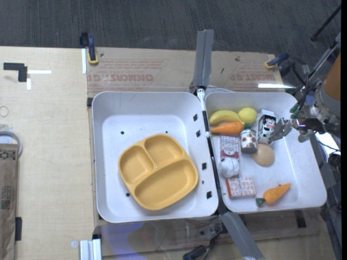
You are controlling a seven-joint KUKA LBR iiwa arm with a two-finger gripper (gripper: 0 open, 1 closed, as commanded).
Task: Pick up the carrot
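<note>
Two carrots lie in the right bin (309, 167). One orange carrot (226, 127) rests near the bin's upper left, just below a banana (223, 116). The other carrot (276, 193), with a green stub, lies at the bin's front right. My gripper (278, 130) hangs over the middle of the right bin, beside a small milk carton (267, 123) and above a round tan biscuit (264, 156). It is open and nothing is between its fingers. It is about a hand's width from either carrot.
Around the carrots the right bin also holds a lemon (248, 114), a small can (248, 141), two red boxes (230, 144) (241, 187) and a white lump (229, 167). A yellow divided plate (158, 171) lies in the left bin (103, 161).
</note>
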